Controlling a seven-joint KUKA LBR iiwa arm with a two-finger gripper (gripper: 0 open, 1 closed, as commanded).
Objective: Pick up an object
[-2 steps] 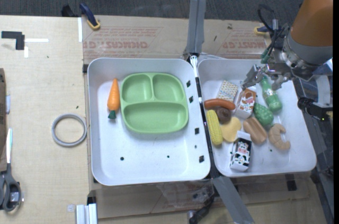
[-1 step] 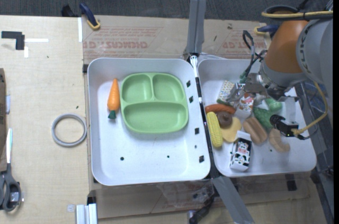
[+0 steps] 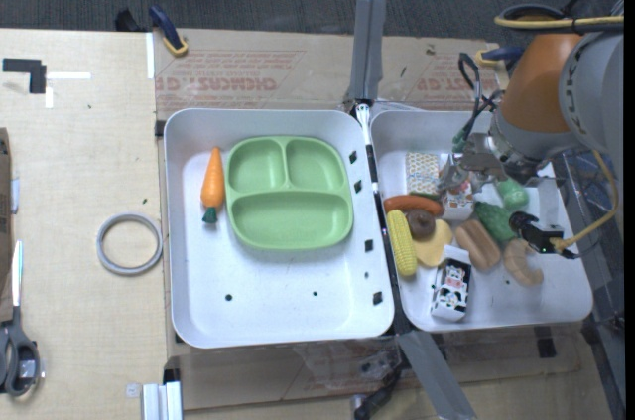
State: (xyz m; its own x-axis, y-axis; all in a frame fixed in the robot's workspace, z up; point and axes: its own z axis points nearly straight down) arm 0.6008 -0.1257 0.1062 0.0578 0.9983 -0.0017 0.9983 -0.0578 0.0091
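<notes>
We see the arm [image 3: 571, 90] reaching in over the right bin [image 3: 571, 304]. Left bin [image 3: 184, 239], well left of the gripper, holds a green tray [image 3: 290, 192] with a carrot [image 3: 212, 182] just beside its far edge. Gripper [image 3: 458, 180] sits low over the right bin's clutter; we cannot tell how the jaws stand. Directly under it: a small white item [image 3: 458, 202], too blurred to identify, contact unclear. Just left of that, a sausage [image 3: 411, 204]; below it, corn [image 3: 401, 242]. A milk carton [image 3: 451, 288] lies nearer us. Bread pieces [image 3: 478, 244] just right and below the gripper, green item [image 3: 508, 195] to its right. Tape roll [image 3: 129, 242] on the bench, far left.
</notes>
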